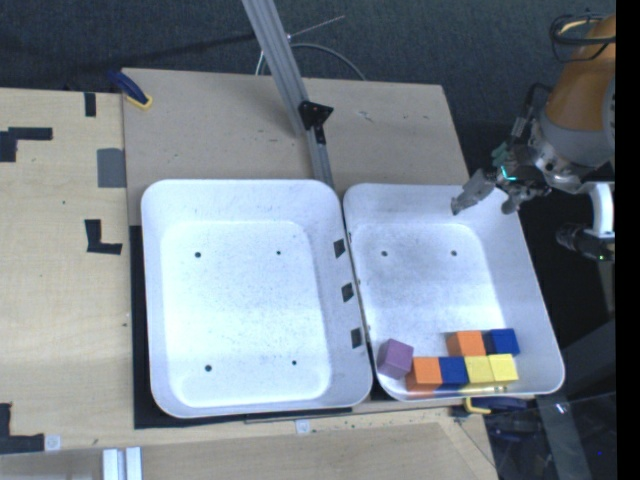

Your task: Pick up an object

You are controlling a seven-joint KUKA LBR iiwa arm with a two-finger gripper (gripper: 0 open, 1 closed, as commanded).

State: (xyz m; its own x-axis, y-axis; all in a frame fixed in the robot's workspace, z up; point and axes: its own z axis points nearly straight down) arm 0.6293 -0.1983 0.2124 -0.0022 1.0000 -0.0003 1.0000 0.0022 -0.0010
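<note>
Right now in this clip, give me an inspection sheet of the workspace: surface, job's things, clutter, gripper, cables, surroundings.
Surface: wooden bench bearing left bin and right bin, side by side.
Job's things: purple block, orange, blue and yellow blocks clustered at the right bin's near edge.
Clutter: blue-and-yellow item at the bench's far left corner.
Gripper: gripper open above the right bin's far right corner, holding nothing.
Cables: thin wire behind the bench.
Surroundings: slanted metal pole; black tape marks on the left board.

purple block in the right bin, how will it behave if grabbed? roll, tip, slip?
The purple block looks rigid and flat-faced, so it probably won't roll. It sits skewed against the bin wall, so it may twist when squeezed. Likely light, given its small size.
</note>
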